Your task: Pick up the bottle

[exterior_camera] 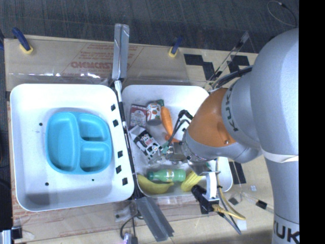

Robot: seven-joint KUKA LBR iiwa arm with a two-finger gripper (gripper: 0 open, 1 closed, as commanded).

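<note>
Green bottle (166, 175) lay on its side at near edge of right bin (195, 92), resting against yellow banana (152, 185). Gripper (170, 154) hovered just above it, fingers' state impossible to tell, hidden under orange-banded wrist. Carrot (166, 120), small cartons beside. Blue divided tray (79, 142) sat in left bin (23, 136).

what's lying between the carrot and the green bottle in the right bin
In the camera view, between the carrot and the green bottle there is a small black-and-white box and the arm's wrist end with the gripper, low over the right bin.
</note>
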